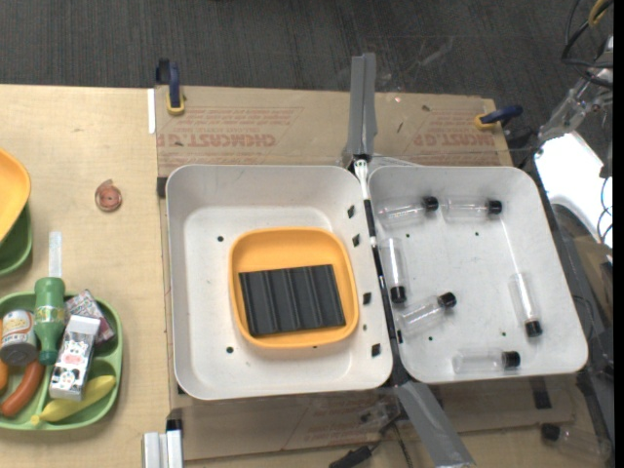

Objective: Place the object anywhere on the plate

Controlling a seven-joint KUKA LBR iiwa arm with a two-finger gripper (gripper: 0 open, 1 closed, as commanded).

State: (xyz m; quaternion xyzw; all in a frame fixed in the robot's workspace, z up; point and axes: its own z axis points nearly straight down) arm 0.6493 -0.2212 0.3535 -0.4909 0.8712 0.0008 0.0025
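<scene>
An orange square plate with rounded corners lies in the middle of the left white bin. A dark grey ribbed rectangular block rests flat on the plate, covering most of its lower half. In the right white bin several clear tubes with black caps lie scattered: one near the top left, one along the left wall, one at the right, and others.
On the wooden table to the left, a green tray holds toy food and a small bottle. An orange bowl pokes in at the left edge, with a small pink disc nearby. Clamps pin the cardboard behind the bins.
</scene>
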